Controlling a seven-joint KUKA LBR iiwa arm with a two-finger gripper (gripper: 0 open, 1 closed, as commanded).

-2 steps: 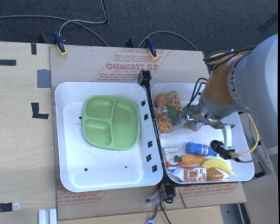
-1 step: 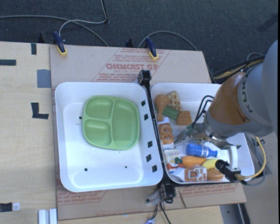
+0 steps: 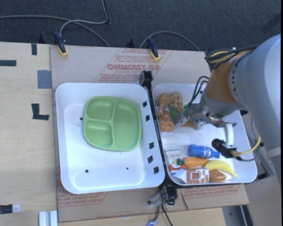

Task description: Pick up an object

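Camera view from above lets us see two white bins side by side on a cardboard sheet. We see the left bin (image 3: 70, 173) with a green divided plate (image 3: 112, 123) lying flat in its upper middle part. The right bin (image 3: 247, 173) carries the small things. Near its far left corner we see a clear bag of orange and tan snacks (image 3: 168, 111). Along its near edge lie a blue bottle (image 3: 203, 151) on its side, a carrot (image 3: 193, 162) just below the bottle, a yellow banana (image 3: 220, 167) to the right of the carrot, and a white carton with an orange picture (image 3: 194, 175) touching the carrot from below. A small printed packet (image 3: 172, 153) lies near the left wall.

We see the grey arm (image 3: 259, 93) with its orange band reach in from the right, over the right bin. The gripper (image 3: 194, 117) is low near the snack bag, just to its right. We cannot tell how the jaws stand, and we cannot tell if anything is between them.
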